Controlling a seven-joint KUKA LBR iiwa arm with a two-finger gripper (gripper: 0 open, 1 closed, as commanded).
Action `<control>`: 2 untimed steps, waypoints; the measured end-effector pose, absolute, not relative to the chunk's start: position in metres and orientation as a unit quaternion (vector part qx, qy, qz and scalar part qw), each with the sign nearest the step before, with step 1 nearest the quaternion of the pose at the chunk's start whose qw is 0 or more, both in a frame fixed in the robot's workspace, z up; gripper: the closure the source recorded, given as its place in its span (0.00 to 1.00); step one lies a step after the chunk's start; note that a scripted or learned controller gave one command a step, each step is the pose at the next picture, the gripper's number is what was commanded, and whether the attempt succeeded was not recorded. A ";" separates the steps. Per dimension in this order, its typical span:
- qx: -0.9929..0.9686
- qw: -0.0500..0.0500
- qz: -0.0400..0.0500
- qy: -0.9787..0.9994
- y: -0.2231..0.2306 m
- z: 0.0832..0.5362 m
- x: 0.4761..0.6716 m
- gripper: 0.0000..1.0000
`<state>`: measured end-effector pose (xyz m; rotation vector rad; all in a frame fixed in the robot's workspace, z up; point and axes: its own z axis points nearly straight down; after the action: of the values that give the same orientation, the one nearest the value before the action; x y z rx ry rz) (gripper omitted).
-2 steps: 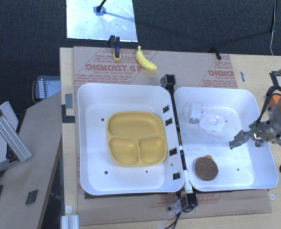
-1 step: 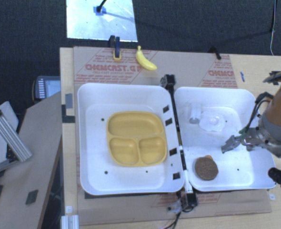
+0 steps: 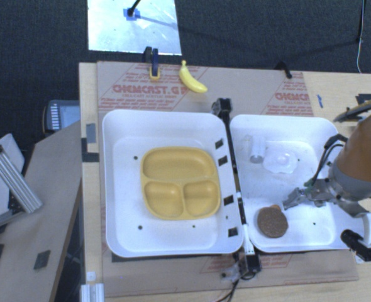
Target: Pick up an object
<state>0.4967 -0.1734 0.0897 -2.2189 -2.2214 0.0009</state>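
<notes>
My gripper hangs low over the right bin, toward its right side, reaching in from the right edge; my fingers taper leftward to a close point, but I cannot tell from here whether they are pressed together or slightly parted, and nothing sits between them. Just below and to the left of the fingertips, near the bin's front edge, lies a round brown patty, close to the tips but apart from them. Toward the back of the same bin lie 2 clear plastic pieces: a rounded transparent lid and, just left of it, a small clear cup. My wrist rises to the right, grey below the orange band. Across the black divider the left bin carries a yellow tray with 3 compartments, lying flat in the middle. Beyond both bins, on the cardboard sheet at the back edge of the bench, a yellow banana lies beside a small clamp.
</notes>
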 end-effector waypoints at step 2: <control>-0.706 -0.003 -0.001 -0.708 -0.177 0.147 0.503 1.00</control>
<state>0.5032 -0.1768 0.1468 -2.2213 -2.2294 -0.0040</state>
